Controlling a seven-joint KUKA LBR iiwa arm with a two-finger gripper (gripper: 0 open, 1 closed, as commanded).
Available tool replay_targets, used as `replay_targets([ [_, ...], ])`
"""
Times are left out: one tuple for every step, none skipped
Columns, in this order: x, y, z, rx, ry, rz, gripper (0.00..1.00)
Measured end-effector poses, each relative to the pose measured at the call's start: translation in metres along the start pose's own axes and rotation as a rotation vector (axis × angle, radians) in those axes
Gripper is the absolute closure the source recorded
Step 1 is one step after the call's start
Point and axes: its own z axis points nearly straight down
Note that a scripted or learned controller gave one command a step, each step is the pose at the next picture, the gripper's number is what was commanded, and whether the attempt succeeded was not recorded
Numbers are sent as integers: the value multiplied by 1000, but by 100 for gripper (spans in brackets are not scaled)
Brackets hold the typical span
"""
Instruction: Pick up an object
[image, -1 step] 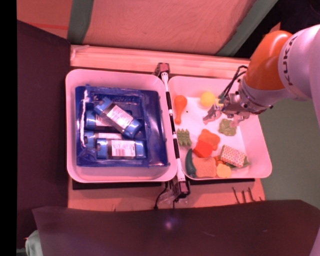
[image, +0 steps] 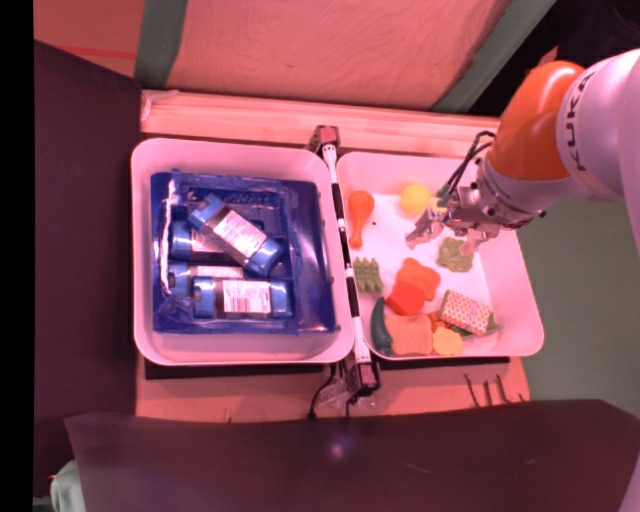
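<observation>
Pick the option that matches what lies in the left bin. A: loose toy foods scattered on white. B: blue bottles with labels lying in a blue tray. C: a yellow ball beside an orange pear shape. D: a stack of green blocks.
B: blue bottles with white labels lie on their sides inside a blue tray that sits in the left bin.

Robotics laboratory test bench. A grey-and-orange industrial arm (image: 560, 120) reaches over two shallow white bins (image: 145, 250) stocked with toy-like sample objects (image: 425, 300), set on a plywood surface (image: 330, 50) with loose cables (image: 345, 385) between them.
</observation>
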Motion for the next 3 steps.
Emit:
replay_targets([
  [-3,2,41,4,-1,1,0],
  [-2,3,84,-10,-4,1,0],
  [-3,9,94,-16,-2,0,0],
])
